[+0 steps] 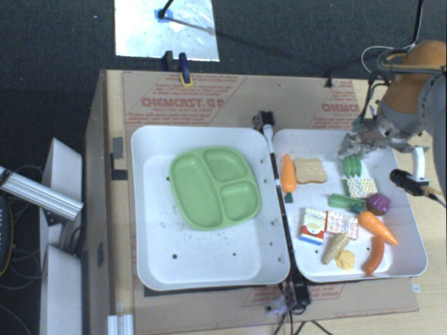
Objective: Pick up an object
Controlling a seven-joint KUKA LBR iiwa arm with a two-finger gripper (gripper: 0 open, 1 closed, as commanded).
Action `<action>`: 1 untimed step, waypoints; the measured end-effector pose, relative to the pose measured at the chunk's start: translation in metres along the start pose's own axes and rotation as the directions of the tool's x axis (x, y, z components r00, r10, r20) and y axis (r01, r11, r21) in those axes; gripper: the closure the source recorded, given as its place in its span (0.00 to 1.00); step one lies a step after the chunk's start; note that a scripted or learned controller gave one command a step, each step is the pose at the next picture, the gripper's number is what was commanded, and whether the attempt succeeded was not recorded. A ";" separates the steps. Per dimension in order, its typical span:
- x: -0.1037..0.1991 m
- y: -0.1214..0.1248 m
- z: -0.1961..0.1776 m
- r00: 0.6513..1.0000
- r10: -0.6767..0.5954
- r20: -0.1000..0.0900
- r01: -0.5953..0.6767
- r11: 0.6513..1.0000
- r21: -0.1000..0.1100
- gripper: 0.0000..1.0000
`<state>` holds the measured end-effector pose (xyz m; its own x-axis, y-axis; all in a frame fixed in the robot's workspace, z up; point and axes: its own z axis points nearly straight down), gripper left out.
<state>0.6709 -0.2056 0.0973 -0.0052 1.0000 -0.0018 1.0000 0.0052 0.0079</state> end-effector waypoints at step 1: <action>0.075 -0.024 -0.111 1.000 0.001 -0.001 -0.001 1.000 0.002 1.00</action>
